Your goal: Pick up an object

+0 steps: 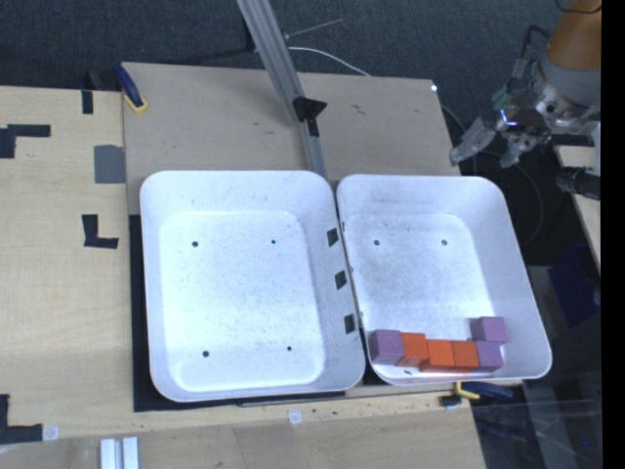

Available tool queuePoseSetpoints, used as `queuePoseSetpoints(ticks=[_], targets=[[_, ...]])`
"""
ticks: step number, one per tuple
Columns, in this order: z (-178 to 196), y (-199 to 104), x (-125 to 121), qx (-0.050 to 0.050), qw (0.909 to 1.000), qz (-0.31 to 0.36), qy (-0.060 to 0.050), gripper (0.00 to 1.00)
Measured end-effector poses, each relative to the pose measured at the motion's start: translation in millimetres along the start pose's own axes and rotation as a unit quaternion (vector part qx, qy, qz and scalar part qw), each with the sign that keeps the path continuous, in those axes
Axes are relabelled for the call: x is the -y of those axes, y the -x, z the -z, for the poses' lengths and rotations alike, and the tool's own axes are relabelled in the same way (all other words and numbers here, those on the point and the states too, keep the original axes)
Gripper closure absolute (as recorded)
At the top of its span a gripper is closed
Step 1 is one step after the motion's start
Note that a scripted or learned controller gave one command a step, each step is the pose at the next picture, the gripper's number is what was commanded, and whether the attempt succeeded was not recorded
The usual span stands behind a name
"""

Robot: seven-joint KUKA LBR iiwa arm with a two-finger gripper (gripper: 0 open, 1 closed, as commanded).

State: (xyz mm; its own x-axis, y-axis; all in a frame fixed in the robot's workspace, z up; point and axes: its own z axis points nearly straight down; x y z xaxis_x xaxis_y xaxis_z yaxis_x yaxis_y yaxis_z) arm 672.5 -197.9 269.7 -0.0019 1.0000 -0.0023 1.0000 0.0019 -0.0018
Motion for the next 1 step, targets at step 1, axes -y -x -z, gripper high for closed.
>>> queuePoseSetpoints(ticks=[1], targets=[[-15.2, -12.7, 55.7, -0.001, 1.0, -0.002, -0.001, 0.0]])
